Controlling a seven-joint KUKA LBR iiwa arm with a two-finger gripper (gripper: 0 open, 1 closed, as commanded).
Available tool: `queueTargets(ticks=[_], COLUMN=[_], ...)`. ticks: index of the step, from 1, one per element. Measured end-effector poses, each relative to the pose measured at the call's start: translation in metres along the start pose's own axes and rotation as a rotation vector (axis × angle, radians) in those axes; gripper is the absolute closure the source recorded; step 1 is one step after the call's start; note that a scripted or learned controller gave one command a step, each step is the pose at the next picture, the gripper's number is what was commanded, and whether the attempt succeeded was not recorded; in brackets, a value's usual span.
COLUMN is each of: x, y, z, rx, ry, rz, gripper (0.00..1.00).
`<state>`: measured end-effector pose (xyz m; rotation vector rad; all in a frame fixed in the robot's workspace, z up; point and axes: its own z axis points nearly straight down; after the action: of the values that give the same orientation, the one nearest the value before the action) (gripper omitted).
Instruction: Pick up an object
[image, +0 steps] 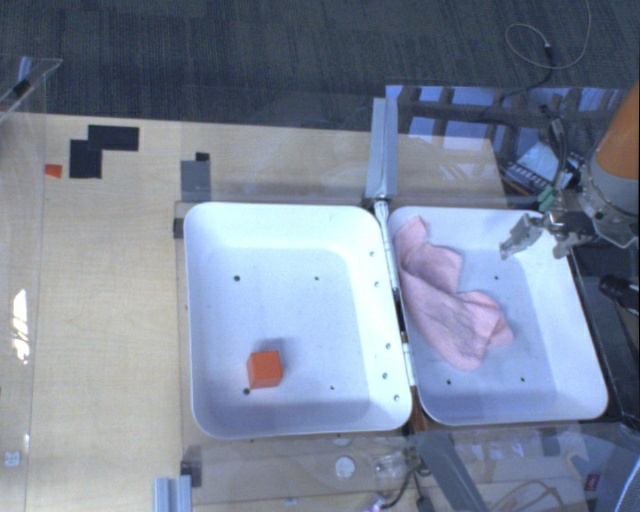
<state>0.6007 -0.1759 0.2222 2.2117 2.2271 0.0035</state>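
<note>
Orange block (265, 368) sits at seven o'clock in the left bin (290, 225); pink cloth (445, 300) lies in the right bin (560, 400). At two o'clock, the pincer (535, 232) hangs spread, gripping nothing.

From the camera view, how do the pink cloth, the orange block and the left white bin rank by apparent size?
Largest to smallest:
1. left white bin
2. pink cloth
3. orange block
</note>
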Motion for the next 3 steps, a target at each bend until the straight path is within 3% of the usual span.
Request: queueTargets(ticks=[1, 2, 3], x=[0.006, 0.012, 0.077], y=[-0.018, -0.054, -0.088], z=[0.124, 0.131, 0.130], rx=[-0.007, -0.015, -0.016], ry=[-0.002, -0.005, -0.004], rz=[-0.086, -0.231, -0.287], gripper=[0.00, 0.00, 0.00])
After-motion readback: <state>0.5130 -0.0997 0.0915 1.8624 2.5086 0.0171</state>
